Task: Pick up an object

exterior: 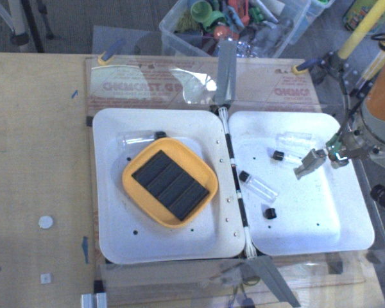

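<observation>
Camera view: hand (310, 163), grip state unclear, hovers over right bin (346, 230) near clear vials (258, 185); yellow tray (170, 181) fills left bin (109, 236).

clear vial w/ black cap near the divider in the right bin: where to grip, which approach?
Likely mid-body of the clear vial, from straight above, with the fingers straddling its short axis. It lies flat on the right bin floor, running diagonally, black cap toward the divider. Its clear sides have free space; the gripper hangs to its right.

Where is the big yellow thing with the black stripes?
The yellow thing lies in the left bin, near its middle and turned at a slant. A small clear tube with a black cap lies just behind it.
</observation>
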